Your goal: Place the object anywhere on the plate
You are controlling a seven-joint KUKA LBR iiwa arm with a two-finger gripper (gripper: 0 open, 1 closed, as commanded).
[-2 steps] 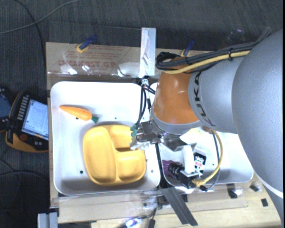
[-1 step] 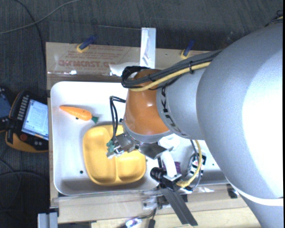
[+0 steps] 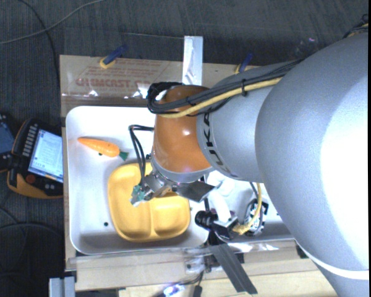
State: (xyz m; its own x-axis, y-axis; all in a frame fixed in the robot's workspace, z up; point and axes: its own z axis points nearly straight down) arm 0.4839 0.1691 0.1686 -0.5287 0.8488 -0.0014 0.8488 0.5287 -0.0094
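Carrot (image 3: 99, 146): lies flat in the far left of the bin, apart from the plate, not yet moved.
Arm (image 3: 284, 147): reaches in from the right, covering the bin's right half.
Bin (image 3: 74, 184): white, holds carrot and plate.
Plate (image 3: 147, 218): yellow, near side of the bin, partly under the wrist.
Gripper (image 3: 139, 193): low over the plate; its state cannot be told.

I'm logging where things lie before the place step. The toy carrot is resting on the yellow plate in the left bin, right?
Not quite. In the camera view the carrot lies on the bin's white floor, up and left of the yellow plate and apart from it. It is in the left bin, as you said.
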